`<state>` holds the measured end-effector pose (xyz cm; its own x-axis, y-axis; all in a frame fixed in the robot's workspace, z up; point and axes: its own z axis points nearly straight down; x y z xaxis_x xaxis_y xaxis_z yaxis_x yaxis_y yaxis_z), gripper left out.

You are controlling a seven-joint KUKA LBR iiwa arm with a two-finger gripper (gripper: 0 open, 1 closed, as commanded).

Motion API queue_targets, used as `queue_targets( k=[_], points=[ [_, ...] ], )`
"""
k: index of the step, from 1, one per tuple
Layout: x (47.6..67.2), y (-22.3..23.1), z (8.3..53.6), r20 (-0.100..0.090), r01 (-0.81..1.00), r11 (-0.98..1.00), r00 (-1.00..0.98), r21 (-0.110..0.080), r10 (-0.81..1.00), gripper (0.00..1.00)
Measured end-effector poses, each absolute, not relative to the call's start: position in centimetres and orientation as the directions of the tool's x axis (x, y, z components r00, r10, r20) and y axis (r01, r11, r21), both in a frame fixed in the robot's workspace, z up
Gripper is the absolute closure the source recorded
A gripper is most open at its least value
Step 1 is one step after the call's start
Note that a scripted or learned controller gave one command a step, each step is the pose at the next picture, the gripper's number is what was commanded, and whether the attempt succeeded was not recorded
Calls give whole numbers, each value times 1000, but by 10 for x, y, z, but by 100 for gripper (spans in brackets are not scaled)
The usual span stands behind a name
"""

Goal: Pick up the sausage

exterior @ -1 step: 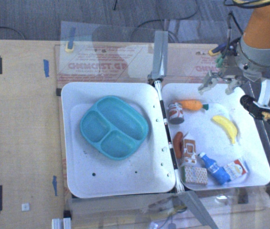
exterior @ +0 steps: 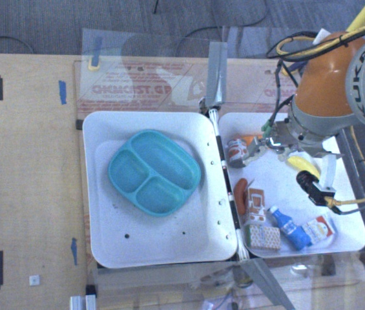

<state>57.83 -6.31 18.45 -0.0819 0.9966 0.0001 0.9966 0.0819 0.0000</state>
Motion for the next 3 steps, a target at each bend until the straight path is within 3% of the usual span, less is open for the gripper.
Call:
queue_targets(
  k=[1, 2, 3],
  points=[
    [529, -44, 184, 1, 1000, 23, -23, -1, 1000, 0],
    [529, -44, 184, 0, 1000, 21, -21, -1, 1000, 0],
    [559, -35, 184, 0, 999, 54, -54, 1, 999, 0]
  ],
)
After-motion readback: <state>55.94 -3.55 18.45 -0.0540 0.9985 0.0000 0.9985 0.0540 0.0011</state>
